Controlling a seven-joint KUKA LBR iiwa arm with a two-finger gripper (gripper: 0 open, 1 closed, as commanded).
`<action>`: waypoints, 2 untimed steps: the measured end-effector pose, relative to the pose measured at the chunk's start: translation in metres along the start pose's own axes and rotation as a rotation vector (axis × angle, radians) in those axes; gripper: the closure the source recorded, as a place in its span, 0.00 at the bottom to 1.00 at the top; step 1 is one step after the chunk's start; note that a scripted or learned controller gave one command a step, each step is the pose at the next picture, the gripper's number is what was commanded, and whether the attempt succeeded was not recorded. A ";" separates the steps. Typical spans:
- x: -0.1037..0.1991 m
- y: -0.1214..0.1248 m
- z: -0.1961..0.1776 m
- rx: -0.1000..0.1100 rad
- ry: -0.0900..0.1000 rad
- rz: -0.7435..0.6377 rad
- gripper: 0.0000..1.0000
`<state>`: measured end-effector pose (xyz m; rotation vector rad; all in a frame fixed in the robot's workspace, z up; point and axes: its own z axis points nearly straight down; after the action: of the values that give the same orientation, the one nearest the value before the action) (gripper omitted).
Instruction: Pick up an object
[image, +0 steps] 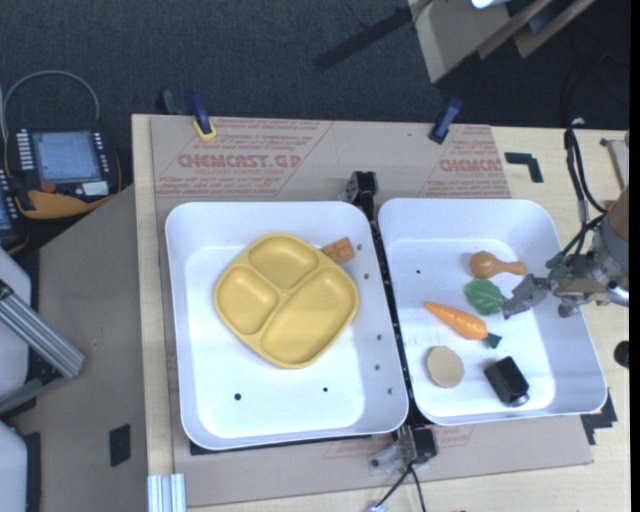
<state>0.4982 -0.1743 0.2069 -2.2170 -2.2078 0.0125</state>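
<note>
Dark carpet is seen around a worktop (150, 300) covered with printed brown board, on which two shallow white bins stand side by side. Off the worktop's left edge, a handheld control pendant (60, 165) with a lit screen is seen lying on the floor side.

Places are given relative to the carrot. Well to its left, in the left bin (200, 390), a yellow divided plate (287, 298) is laid, and a small tan block (338, 250) is seen touching the plate's upper right rim.

In the right bin (420, 250), the orange carrot (458, 320) lies on a slant near the middle. Just below it a round beige disc (445, 366) is found. Just above and to its right lies a green leafy piece (484, 295), and above that an orange pear-shaped item (493, 265). Below and to the right of the carrot a black block (507, 380) rests near the bin's lower wall.

To the carrot's right, the end effector (540, 296) is seen low over the right bin, its dark fingers spread apart with nothing between them. The green leafy piece lies just beside its fingertips, on their left, and the carrot's dark tip lies just below them.
</note>
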 end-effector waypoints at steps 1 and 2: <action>0.001 0.003 -0.007 -0.014 -0.003 -0.004 0.00; 0.007 0.006 0.038 -0.009 -0.001 -0.004 0.00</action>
<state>0.5039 -0.1674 0.1688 -2.2169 -2.2171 0.0037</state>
